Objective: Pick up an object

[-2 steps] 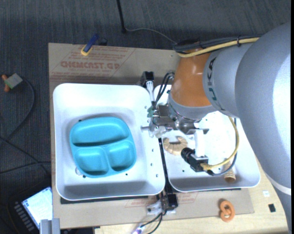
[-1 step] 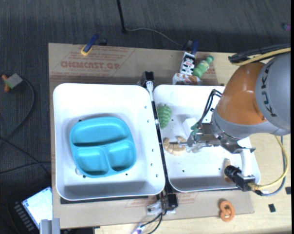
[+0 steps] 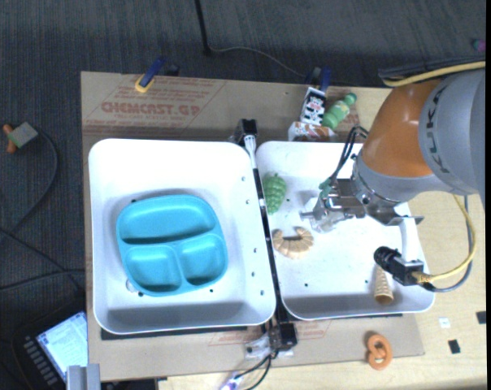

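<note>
Camera view: croissant (image 3: 293, 243) beside hand (image 3: 320, 218)

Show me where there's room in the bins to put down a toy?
Left bin: the blue tray takes the middle, leaving a bare strip around it, widest along the far edge. Right bin: bare floor along the near edge, between the croissant and the cone. It's crowded by the gripper and the green toy.

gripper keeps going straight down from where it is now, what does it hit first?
Likely bare floor of the right bin. The gripper hangs beside the croissant-like toy, not over it; depth is hard to judge.
</note>
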